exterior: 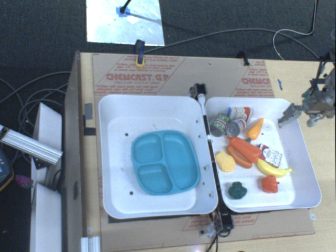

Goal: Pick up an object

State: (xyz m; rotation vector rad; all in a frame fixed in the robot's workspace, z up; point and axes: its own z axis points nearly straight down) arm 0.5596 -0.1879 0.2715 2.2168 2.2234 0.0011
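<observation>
Hovering: grey two-finger gripper (295,114), fingers spread, holding nothing
Below-left: orange plastic carrot (255,128), yellow plastic banana (273,168), untouched
Done: nothing lifted
Left: descent, grasp, lift

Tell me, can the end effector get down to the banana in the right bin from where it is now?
Probably yes. The end effector sits at the right bin's far right rim, and the banana lies uncovered near that side, with only the red pepper and hot dog close beside it.

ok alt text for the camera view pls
The gripper hovers at the right bin's far right edge, above toy food: banana, carrot, hot dog, cans. The left bin holds a blue divided tray.
</observation>
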